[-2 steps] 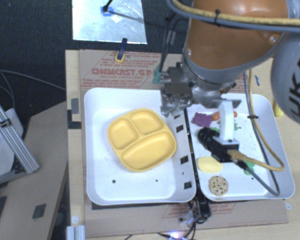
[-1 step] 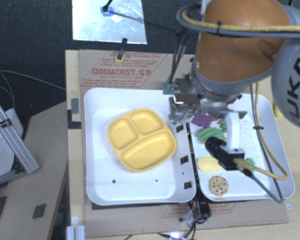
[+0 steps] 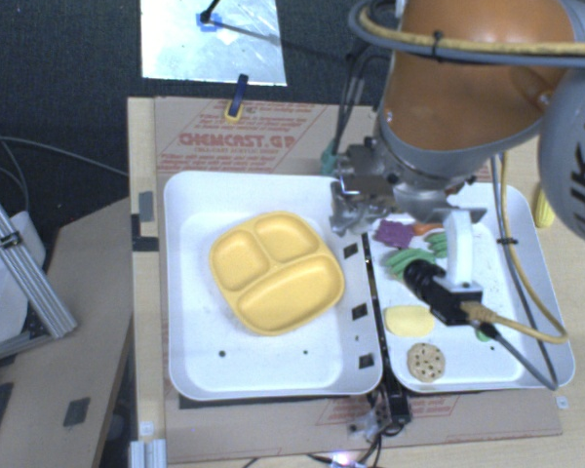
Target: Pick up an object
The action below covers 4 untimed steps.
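The right bin [image 3: 526,261] holds small toy foods: a purple piece [image 3: 394,232], a green piece [image 3: 406,258], an orange bit [image 3: 427,229], a pale yellow disc [image 3: 408,321] and a chocolate-chip cookie [image 3: 426,362]. My gripper [image 3: 349,208] hangs low over the back of the divider between the two bins, just left of the purple piece. The bulky arm with its orange band [image 3: 478,42] hides the back of the right bin. I see no object in the gripper.
A yellow divided plate [image 3: 276,271] lies in the middle of the left bin [image 3: 190,349]. A white bracket and a black cable plug [image 3: 447,298] on the arm hang over the right bin. Cardboard [image 3: 234,139] lies under both bins.
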Available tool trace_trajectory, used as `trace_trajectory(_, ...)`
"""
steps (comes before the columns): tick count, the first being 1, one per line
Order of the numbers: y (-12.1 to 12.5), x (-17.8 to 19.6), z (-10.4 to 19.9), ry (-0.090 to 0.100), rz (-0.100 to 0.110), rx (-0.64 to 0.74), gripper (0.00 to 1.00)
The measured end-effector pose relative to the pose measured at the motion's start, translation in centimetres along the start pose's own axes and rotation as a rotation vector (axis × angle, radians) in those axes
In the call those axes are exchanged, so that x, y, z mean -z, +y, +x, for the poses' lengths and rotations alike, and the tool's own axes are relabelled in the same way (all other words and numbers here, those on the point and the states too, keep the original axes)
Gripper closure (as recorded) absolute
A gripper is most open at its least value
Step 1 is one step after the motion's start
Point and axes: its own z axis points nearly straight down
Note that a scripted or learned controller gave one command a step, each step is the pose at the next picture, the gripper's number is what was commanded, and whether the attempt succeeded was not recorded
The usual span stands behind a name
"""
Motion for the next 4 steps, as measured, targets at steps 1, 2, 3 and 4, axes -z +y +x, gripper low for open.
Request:
trace_trajectory(1, 0.1, 1.1, 0.0, 0.001, -0.002, 0.004, 1.00)
trace_trajectory(2, 0.1, 2.2, 0.0, 0.001, -0.004, 0.008, 1.00)
trace_trajectory(3, 0.2, 3.3, 0.0, 0.001, -0.006, 0.013, 1.00)
trace_trajectory(4, 0.2, 3.2, 0.0, 0.001, -0.005, 0.013, 0.00)
